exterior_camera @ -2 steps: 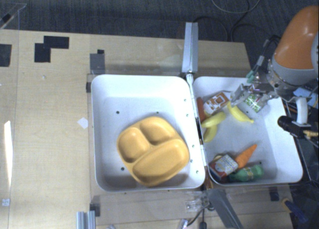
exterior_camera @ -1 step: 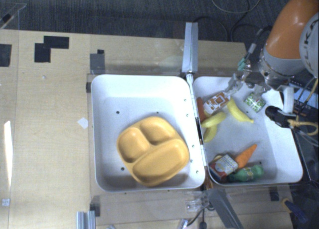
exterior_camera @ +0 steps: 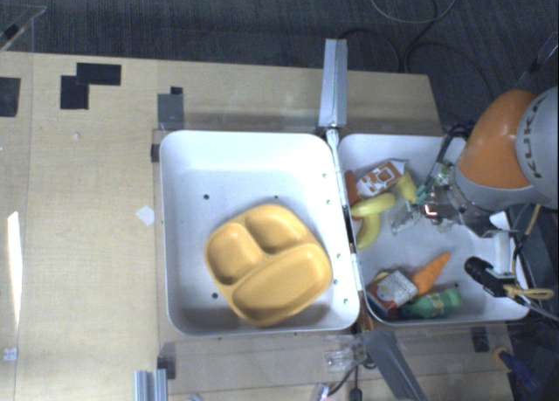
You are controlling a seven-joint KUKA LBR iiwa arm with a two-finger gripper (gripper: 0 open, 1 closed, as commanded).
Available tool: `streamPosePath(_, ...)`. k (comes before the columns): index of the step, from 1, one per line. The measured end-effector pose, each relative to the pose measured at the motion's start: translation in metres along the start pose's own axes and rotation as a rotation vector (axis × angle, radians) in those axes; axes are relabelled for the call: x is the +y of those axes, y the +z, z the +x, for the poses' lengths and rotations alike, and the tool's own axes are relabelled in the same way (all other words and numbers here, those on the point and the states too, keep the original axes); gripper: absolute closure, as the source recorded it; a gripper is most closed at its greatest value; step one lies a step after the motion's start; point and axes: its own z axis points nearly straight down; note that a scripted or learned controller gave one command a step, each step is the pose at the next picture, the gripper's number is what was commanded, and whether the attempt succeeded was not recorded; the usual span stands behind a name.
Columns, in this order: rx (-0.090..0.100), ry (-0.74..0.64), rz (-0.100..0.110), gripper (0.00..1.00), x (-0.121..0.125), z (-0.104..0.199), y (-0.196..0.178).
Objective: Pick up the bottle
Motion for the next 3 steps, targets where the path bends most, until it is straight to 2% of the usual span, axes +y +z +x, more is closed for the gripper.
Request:
streamPosePath(1, -0.002, -0.106, -0.005, 0.0, 0.049, -0.035, -0.117)
streamPosePath(2, -0.002, -0.109, -0.01, 1.0, 0.051, -0.034, -0.128)
streamPosePath(3, -0.003, -0.113, -0.004, 1.0, 0.018, -0.073, -0.225)
